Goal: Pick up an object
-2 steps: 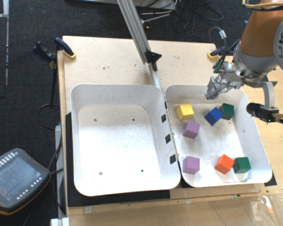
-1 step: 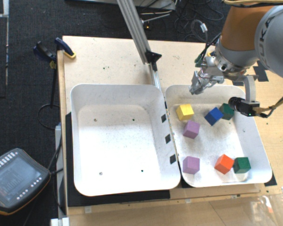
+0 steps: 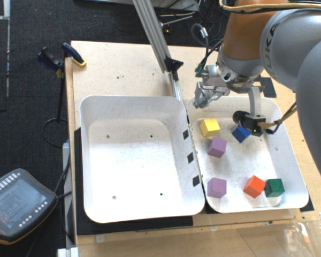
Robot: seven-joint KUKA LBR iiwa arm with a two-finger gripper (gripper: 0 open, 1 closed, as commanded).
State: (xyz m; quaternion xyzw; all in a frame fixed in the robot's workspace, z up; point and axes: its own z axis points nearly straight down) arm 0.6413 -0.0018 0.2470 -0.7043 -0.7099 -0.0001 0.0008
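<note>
The right bin (image 3: 289, 167) holds several small cubes. A yellow cube (image 3: 209, 127) lies near its back left, with a purple cube (image 3: 217, 146) just in front of it. A blue cube (image 3: 241, 134) sits toward the back middle. A second purple cube (image 3: 216, 187) rests near the front left. An orange cube (image 3: 254, 186) and a green cube (image 3: 274, 187) sit side by side at the front right. My gripper (image 3: 201, 100) hangs over the bin's back left corner, just behind the yellow cube, with nothing visible in it.
The left bin (image 3: 96, 116) stands beside the right one. A slanted metal rail (image 3: 155, 36) crosses the bench behind the bins. A blue and yellow clamp (image 3: 61, 58) lies at the bench's far left corner. A pendant (image 3: 16, 205) sits off the bench's left.
</note>
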